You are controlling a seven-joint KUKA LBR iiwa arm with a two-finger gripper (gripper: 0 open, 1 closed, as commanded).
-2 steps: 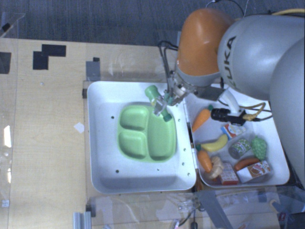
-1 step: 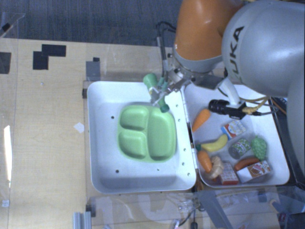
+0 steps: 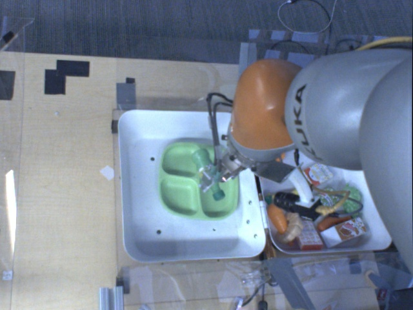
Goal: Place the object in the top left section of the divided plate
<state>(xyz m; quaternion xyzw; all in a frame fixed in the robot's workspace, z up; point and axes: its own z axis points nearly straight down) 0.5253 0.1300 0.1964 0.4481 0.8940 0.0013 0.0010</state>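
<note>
Reaching over the green divided plate (image 3: 193, 186), the gripper (image 3: 211, 178) is seen low above its compartments.

From the camera view, the grey arm (image 3: 348, 108) with its orange band (image 3: 261, 105) is extended in from three o'clock across the left white bin (image 3: 139, 192), in which the plate is set. A small teal object (image 3: 217, 193) is seen at the fingertips, over the plate's compartment at about four o'clock of its centre; whether it is pinched or merely lying below the fingers cannot be told, and the spread of the fingers cannot be told either. At three o'clock of the plate, the right bin (image 3: 381, 237) is filled with mixed items, among them an orange carrot-like piece (image 3: 277, 219) and small packets (image 3: 345, 231).
</note>
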